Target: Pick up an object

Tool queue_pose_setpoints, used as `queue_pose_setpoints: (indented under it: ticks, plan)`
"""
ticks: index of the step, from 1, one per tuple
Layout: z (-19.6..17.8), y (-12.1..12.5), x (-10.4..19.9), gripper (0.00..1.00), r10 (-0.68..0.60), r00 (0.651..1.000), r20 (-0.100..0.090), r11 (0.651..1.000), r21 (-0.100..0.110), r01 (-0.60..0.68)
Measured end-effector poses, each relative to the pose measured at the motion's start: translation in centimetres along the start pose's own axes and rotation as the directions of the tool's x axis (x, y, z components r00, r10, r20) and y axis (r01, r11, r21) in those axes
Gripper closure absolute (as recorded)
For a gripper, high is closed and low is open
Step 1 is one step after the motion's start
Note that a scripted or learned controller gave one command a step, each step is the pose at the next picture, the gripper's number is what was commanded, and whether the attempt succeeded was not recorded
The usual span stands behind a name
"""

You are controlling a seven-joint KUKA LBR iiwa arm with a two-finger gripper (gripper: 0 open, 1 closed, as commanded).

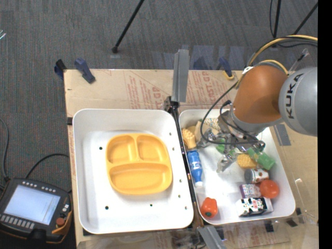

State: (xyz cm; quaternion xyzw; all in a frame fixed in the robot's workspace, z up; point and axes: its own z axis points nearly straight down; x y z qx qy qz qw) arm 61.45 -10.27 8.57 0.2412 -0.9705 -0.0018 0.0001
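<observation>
Right of centre, the end effector (226,157) hovers low among toys for picking; its grip state I cannot tell.

We read "KUKA" in dark letters on the grey arm (301,100) at the right. The brown board (140,90) behind the bins carries red printed lettering, upside down and too faint for us to make out; the blue bottle's (195,165) label is illegible
</observation>
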Motion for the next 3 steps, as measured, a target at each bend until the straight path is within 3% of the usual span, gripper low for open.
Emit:
queue_pose_setpoints:
  ticks: [1,2,3]
  plan:
    - [-0.9,0.1,-0.2,1.00,0.001,1.000,0.002,1.000,-0.001,-0.001]
    - [0.0,0.8,-3.8,1.00,0.277,0.961,0.000,0.961,0.001,-0.277]
    - [-1.7,-10.4,4.7,1.00,0.228,0.974,0.002,0.974,0.004,-0.228]
